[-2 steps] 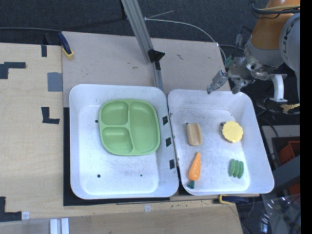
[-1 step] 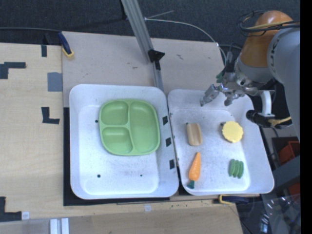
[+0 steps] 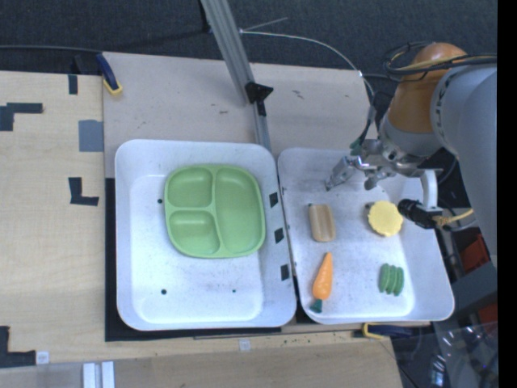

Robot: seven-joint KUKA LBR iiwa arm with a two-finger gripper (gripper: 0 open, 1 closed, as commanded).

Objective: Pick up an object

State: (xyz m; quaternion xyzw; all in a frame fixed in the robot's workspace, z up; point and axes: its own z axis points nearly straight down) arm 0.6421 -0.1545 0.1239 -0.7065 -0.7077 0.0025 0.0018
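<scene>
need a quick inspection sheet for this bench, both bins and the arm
surface: wood bench with dark tape marks; two white bins side by side, left bin, right bin
job's things: right bin holds a bread piece, carrot, yellow piece, green pods
clutter: green divided plate in left bin
grippers: hand over right bin's far edge, fingers open, holding nothing
cables: thin white wire arcing to the arm; black cable along far edge
surroundings: metal pole; blue-yellow clamp
</scene>
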